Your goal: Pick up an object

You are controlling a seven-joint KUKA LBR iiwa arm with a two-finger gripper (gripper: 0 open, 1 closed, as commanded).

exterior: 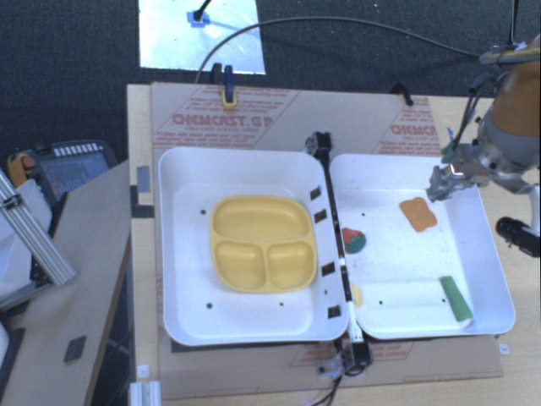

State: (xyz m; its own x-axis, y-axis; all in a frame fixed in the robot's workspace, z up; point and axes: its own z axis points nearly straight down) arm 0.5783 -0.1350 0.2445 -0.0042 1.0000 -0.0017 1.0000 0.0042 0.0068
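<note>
In the right bin (pixel 482 227) lie an orange flat piece (pixel 418 214), a green stick (pixel 455 299) near the front right corner, a small round red and green object (pixel 352 240) by the divider, and a small pale yellow bit (pixel 356 294) at the left wall. My gripper (pixel 440 184) hangs at the bin's far right, just above and to the right of the orange piece. Nothing shows between its tips.
The left bin (pixel 182 227) holds a yellow three-compartment tray (pixel 260 242). A black clamp strip (pixel 330 227) runs between the bins. Both bins rest on a cardboard sheet (pixel 279 112). A black part (pixel 517 233) sticks in at the right edge.
</note>
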